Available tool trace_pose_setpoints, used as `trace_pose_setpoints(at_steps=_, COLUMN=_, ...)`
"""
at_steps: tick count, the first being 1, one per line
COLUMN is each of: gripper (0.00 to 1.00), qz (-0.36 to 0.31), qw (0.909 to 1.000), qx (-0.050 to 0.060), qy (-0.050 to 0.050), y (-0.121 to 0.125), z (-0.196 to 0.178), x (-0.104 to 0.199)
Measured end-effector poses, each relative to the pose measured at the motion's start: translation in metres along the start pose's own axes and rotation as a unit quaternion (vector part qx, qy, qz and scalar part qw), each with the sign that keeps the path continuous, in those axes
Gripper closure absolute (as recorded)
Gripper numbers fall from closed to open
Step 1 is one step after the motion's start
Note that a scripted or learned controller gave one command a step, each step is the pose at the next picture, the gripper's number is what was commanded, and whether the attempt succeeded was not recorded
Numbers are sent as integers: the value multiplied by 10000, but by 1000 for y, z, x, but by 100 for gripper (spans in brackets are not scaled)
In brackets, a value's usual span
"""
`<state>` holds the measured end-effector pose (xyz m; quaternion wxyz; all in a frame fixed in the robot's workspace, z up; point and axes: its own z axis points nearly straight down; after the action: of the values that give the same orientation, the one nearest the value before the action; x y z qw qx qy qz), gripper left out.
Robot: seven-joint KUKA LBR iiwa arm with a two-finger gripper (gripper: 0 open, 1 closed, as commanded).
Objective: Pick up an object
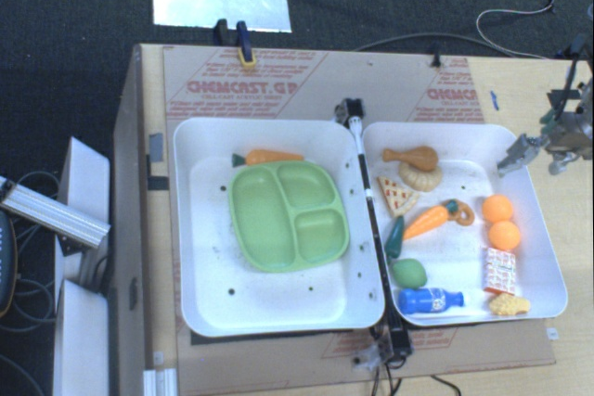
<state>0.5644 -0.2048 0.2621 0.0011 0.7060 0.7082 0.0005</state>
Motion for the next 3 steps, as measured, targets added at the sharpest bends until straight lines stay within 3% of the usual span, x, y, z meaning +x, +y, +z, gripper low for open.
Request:
trace_pose_setpoints(at_steps=1, gripper=0, qz=-7, qw=10000, qx=16, qy=7, y=29, z=81, x=11)
trace_pose_setpoints(at_steps=2, gripper=0, qz=8, qw=10000, qx=-50, qy=-18, y=17, z=166, x=-3)
trace_pose_setpoints(at_steps=3, gripper=0, qz=8, qw=10000, qx=8, qy=4, y=-27, z=178, x=24)
